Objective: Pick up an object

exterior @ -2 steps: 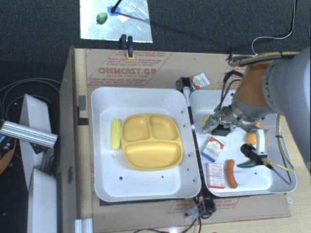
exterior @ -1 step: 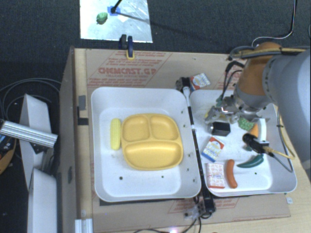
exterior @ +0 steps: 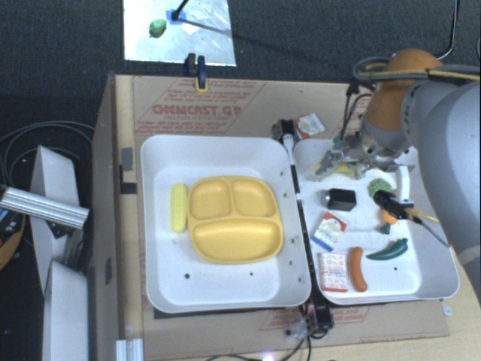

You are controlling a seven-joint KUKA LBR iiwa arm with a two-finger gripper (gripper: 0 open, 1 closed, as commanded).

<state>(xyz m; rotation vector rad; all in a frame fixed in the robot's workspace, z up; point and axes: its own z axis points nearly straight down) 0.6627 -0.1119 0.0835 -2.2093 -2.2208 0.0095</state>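
- Camera view: the grey arm with its orange band reaches in from the right over the far part of the right bin.
- The gripper hangs low at that bin's far left corner; whether its fingers are apart or together cannot be told, and nothing is seen between them.
- In the right bin lie a small black block, a green broccoli piece, a carrot, a dark green pepper, a red sausage and two small packets.
- The black block sits just near of the gripper, apart from it.
- The left bin holds a yellow divided plate at its middle.
- A yellow corn cob lies just left of the plate.
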